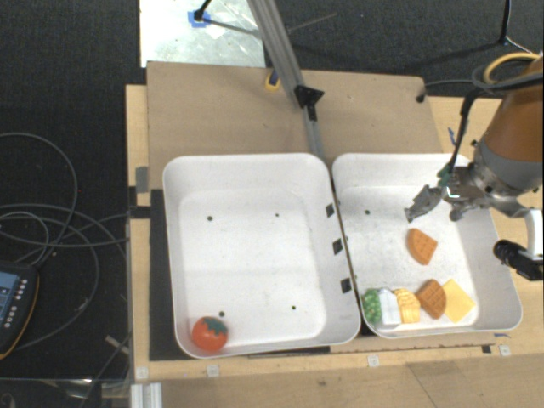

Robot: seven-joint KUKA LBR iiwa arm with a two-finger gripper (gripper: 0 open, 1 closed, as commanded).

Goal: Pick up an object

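Tool (439, 204) apparently open, empty, above orange pastry (422, 246).

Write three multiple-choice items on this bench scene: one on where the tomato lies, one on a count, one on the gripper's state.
1. Where is the red tomato?
A. left bin, near corner
B. right bin, far corner
C. between the fingers

2. How many things lie in the right bin?
A. one
B. two
C. more than two

3. The gripper is
A. shut on the tomato
B. open above the right bin
C. resting in the left bin

Answers: 1 A, it lies alone in the left bin. 2 C, a row at the near wall plus an orange piece. 3 B, fingers spread, nothing between them.
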